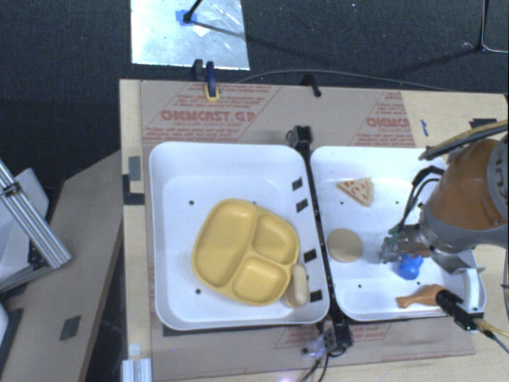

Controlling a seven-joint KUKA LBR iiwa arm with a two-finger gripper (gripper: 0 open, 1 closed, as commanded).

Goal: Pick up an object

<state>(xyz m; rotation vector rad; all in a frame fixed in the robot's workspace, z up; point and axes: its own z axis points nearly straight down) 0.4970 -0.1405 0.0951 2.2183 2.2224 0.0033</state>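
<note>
My table [238,106] carries two white bins. The left bin [179,173] holds a yellow divided tray [242,249] with a pale bread roll [298,285] just beside it. I reach into the right bin [382,161], where a tan disc [345,244], a wedge-shaped slice [357,189], an orange piece [420,297] and a blue object [409,267] lie. My claw [395,249] is low, right at the blue object; how wide it stands I cannot tell, and nothing shows as gripped. I judge this the closing-in step: next, settle squarely over it, close and lift.
</note>
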